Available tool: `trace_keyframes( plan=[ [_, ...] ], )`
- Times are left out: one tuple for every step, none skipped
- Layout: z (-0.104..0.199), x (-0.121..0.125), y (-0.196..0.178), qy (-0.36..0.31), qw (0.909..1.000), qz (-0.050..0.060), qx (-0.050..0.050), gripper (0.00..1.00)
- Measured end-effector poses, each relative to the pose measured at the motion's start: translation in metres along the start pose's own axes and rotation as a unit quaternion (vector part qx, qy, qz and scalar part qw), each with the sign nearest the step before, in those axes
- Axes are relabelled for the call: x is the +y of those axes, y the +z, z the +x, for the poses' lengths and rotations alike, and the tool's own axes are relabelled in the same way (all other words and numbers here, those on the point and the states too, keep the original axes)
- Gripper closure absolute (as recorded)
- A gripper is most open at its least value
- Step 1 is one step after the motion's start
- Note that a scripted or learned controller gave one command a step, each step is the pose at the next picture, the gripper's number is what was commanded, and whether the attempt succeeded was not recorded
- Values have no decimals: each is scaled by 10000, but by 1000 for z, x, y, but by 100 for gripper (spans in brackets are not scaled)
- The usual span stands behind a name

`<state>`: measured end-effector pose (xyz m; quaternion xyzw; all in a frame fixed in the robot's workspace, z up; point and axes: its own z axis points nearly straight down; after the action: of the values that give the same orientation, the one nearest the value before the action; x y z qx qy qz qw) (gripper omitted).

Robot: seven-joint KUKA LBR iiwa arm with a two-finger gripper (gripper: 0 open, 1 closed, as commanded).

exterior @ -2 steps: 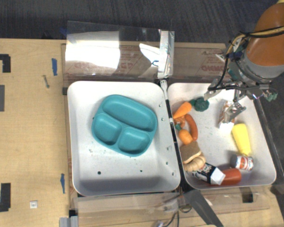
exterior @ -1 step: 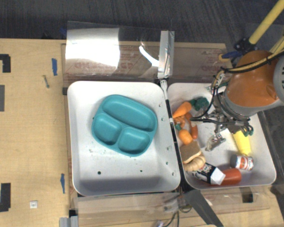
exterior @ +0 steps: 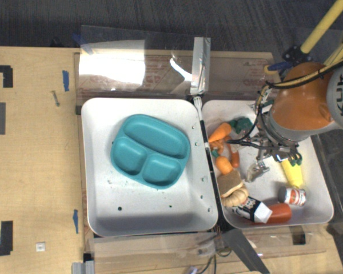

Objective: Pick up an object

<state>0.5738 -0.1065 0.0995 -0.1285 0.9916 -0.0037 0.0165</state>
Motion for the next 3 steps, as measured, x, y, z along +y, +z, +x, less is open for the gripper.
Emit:
trace_keyframes(
  plan=[
    [1,16,10,-298,9995,-43,96,0],
    [-3,16,-3,-303,9995,-27,39,100],
    [-92,-17,-114,-93,9999,-34,79,100]
  ],
)
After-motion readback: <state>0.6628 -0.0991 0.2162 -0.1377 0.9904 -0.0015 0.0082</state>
